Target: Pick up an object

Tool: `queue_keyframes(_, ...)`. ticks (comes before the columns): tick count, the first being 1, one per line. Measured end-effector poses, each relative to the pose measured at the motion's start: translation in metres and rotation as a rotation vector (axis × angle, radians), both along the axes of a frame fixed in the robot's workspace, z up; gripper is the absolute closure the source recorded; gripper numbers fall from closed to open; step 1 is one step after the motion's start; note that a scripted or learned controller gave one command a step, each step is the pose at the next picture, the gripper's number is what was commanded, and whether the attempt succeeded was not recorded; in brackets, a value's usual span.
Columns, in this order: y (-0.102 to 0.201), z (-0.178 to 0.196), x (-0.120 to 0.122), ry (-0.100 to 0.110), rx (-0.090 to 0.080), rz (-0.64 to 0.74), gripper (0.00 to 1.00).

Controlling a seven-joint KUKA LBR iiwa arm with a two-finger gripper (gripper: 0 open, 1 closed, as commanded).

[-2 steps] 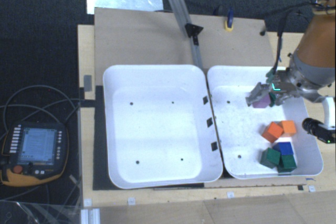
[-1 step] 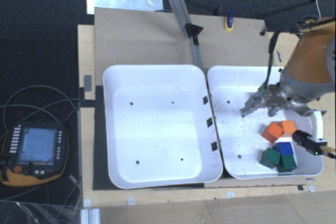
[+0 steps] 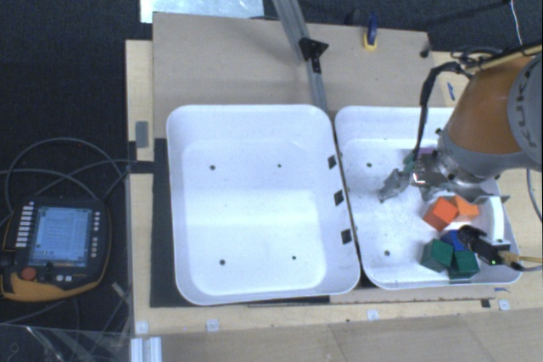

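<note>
Nearest my viewpoint lay the front rim of the two white bins; the left bin (image 3: 254,199) held nothing I could make out, while the right bin (image 3: 373,233) carried all the candidates. These sat crowded in its near right corner: an orange block (image 3: 441,213), a blue block (image 3: 455,238) just below it, and two green blocks (image 3: 448,257) touching one another against the front wall. The arm (image 3: 496,119), grey with its orange band, reached in from the right and hung over the right bin, its gripper (image 3: 399,182) above bare floor to the left of the orange block and apart from every piece. The fingers appeared spread, with nothing between them. I judged the step in hand to be the approach. To do it well, I would have aimed at the orange block, which stood freest of the cluster, lined the fingers across two opposite faces, and descended squarely so that neither finger struck the blue neighbour or the bin wall.
</note>
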State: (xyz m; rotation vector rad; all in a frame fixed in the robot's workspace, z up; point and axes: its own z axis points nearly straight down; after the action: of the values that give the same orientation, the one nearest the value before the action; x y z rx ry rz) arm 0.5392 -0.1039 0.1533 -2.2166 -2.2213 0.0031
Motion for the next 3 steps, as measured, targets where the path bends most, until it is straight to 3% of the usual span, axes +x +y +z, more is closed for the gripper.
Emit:
queue_keyframes(1,0.001,-0.042,-0.003,0.000,0.000,-0.001,0.00)
queue_keyframes(2,0.000,-0.029,-0.001,-0.008,-0.001,0.002,1.00)
queue_keyframes(3,0.000,0.016,-0.003,-0.011,-0.002,0.002,1.00)
